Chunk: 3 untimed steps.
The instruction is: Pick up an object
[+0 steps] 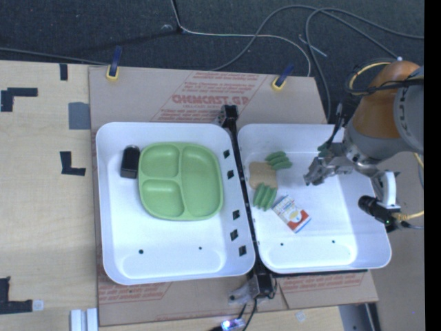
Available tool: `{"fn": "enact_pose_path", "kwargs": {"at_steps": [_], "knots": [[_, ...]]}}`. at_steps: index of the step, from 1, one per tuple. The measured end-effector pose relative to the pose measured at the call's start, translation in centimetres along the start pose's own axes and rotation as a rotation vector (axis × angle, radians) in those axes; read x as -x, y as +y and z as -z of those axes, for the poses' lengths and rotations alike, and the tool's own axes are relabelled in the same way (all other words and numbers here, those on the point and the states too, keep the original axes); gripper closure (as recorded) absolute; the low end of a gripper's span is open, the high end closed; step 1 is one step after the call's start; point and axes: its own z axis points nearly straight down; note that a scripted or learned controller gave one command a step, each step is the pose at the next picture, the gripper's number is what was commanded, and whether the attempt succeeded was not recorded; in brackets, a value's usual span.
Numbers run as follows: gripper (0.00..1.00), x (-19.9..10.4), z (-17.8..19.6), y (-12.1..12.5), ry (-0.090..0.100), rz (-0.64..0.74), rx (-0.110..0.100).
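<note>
In the right bin point(358, 250) lie a green and tan soft toy point(266, 177) near the left wall and a small white packet with red and orange print point(292, 214) just below it. My gripper point(315, 176) hangs over the right bin's middle, to the right of the toy and above the packet, with nothing visible between its fingers. In the left bin point(114, 247) rests a green divided plate point(181, 181) with a small black block point(129, 162) at its left edge.
The grey arm with its orange band point(386, 109) comes in over the right bin's right rim. A black divider with clips point(238, 205) runs between the bins. Cables point(275, 26) lie on the dark floor behind the cardboard sheet point(207, 95).
</note>
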Motion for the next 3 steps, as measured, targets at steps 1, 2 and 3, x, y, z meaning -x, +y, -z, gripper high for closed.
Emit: {"fn": "enact_pose_path", "kwargs": {"at_steps": [1, 2, 3], "knots": [[1.00, 0.0, 4.2, 0.1, 0.000, -0.001, 0.003], [1.00, -0.3, 10.3, -0.5, -0.001, -0.001, 0.007], [1.00, -0.3, 11.9, -0.4, 0.000, -0.001, 0.003]]}}
